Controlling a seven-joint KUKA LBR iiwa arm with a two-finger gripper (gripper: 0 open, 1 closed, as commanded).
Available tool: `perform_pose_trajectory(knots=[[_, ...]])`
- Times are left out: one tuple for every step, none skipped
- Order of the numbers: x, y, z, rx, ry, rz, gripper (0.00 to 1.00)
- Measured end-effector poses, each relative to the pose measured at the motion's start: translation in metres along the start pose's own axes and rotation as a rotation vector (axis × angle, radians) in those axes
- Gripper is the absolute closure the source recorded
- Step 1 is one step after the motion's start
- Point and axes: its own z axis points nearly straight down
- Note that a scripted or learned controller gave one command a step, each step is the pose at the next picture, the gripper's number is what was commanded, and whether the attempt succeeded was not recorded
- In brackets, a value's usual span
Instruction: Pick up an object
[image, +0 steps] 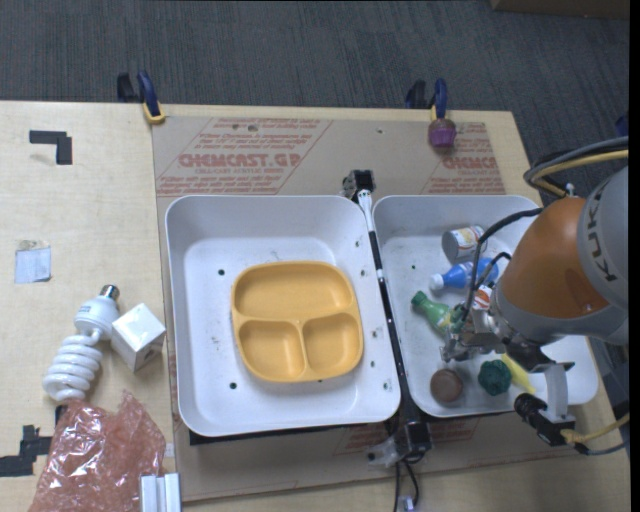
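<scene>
Hand (462, 345) position: we see it low inside the right bin (400, 225), under the grey and orange arm (560, 275) entering from the right. We cannot tell if it is open, closed or gripping anything.

Objects nearest the hand: a green bottle-shaped item (432, 309) lies just to its left, a brown round object (446, 386) just below it, and a dark green ball (493, 376) with a yellow piece (518, 373) beside it to its lower right. A blue and white bottle (462, 275) and a small tin can (461, 241) lie farther toward the back wall of the same bin.

The left bin (190, 300) contains a yellow three-compartment tray (297, 320), lying flat.

On the tabletop (80, 240) left of the bins we note a spiral light bulb (80, 350), a white cube (138, 335) touching it, and crumpled pink plastic (95, 455).
</scene>
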Motion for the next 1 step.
perform_pose_trajectory(knots=[[0.0746, -0.0003, -0.0902, 0.001, -0.001, -0.004, 1.00]])
